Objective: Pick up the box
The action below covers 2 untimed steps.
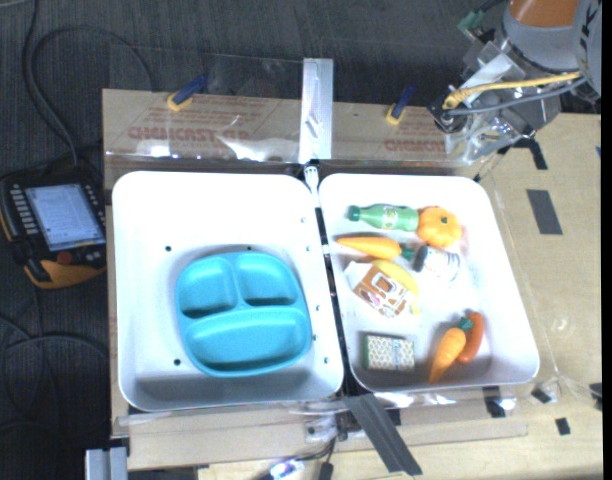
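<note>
A white box with an orange print (383, 290) lies tilted in the middle of the right bin (506, 268). A small flat box with a green speckled face (390, 351) rests near that bin's front wall. My gripper (478, 144) hangs above the bench behind the right bin's far right corner, well away from both boxes. Nothing shows in it.
The right bin also holds a green bottle (384, 214), an orange fruit (439, 227), a yellow banana (367, 246) and two carrots (448, 349). A blue divided plate (244, 311) lies in the left bin (146, 268). A pendant (51, 223) sits at far left.
</note>
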{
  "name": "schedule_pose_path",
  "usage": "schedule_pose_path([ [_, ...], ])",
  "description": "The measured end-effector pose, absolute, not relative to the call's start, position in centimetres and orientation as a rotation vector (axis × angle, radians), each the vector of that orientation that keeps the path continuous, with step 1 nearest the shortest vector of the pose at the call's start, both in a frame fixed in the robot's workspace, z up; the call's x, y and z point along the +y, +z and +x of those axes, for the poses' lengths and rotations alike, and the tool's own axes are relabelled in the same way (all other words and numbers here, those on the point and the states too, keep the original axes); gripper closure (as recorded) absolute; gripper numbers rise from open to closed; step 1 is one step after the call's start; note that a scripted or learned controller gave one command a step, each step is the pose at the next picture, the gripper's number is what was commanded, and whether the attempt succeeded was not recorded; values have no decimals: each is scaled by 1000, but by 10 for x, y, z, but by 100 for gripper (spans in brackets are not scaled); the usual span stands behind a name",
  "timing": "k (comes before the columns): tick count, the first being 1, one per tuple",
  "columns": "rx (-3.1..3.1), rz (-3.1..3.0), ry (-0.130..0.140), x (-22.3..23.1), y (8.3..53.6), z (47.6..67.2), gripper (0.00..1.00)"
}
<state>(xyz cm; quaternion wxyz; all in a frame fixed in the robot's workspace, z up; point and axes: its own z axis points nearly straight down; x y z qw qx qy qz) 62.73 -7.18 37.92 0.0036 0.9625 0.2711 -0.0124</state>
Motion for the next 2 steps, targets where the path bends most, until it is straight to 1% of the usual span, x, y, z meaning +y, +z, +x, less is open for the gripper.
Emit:
schedule_pose_path([
  [1, 853, 3015, -46, -72, 387, 627, 100],
  [2, 602, 3082, -7, -107, 373, 661, 100],
])
